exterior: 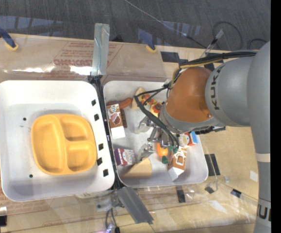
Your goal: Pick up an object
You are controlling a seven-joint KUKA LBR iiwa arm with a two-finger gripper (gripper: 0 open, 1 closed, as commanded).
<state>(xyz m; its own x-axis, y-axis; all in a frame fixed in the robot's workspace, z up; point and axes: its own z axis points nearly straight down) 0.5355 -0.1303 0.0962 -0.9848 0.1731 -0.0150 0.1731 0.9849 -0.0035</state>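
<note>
Your view looks down on two white bins set side by side. The left bin (7, 130) holds a yellow divided tray (62, 142), lying flat near its middle. The right bin (198, 171) holds a clutter of small items: a brown-and-white carton (116, 120) along its left wall, a second small carton (124, 156) nearer you, a tan wedge (139, 169) at the near edge, an orange piece (162, 151) and an orange-and-white box (178, 160) to the right. The arm (227, 93) reaches in from the right, and its gripper (155, 143) sits low over the middle of this clutter, just beside the orange piece. You cannot tell whether it grasps anything.
</note>
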